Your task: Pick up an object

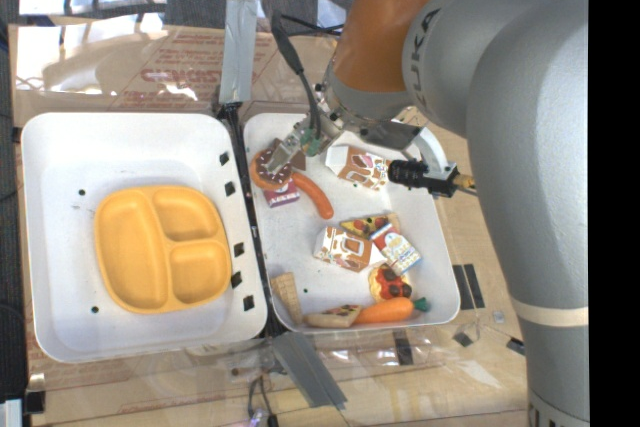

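Donut (268, 167) under claw (292, 151), right bin (440, 255).

We see a smooth, matt yellow plastic tray (160, 246) at lower left, glossy white plastic bins (50, 155), a smooth orange carrot (385, 312), and the arm's (520, 95) satin grey shell.

A robotics lab bench: taped cardboard (150, 65), two white bins (50, 145), industrial arm (500, 65) overhead

Arm bent, tool (292, 151) low
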`<state>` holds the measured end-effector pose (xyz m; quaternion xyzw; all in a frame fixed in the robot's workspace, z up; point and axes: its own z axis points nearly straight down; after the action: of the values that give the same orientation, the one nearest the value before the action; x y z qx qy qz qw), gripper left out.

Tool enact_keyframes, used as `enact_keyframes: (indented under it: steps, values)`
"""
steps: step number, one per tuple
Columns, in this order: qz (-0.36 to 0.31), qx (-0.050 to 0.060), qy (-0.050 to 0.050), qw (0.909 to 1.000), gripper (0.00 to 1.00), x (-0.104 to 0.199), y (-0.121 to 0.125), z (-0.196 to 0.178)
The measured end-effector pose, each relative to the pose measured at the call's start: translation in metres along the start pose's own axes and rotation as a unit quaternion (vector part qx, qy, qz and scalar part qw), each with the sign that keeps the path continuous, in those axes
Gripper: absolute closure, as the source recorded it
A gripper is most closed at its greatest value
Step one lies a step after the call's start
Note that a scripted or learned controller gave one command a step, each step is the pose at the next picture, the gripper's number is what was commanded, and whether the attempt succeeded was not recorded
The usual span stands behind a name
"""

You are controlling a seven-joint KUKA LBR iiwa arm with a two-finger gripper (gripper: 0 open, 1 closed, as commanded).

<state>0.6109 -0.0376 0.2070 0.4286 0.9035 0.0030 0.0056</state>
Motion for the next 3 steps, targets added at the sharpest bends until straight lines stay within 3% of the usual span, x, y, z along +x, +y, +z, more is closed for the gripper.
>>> enact_keyframes:
  steps: [1, 2, 3]
  values:
    - [0.002, 0.004, 0.002, 1.0000, 0.00, 0.000, -0.003, 0.004]
    - [0.010, 0.006, 0.004, 0.9999, 0.00, 0.030, -0.068, 0.015]
    - [0.071, 0.007, 0.005, 0.9974, 0.00, 0.017, -0.136, 0.065]
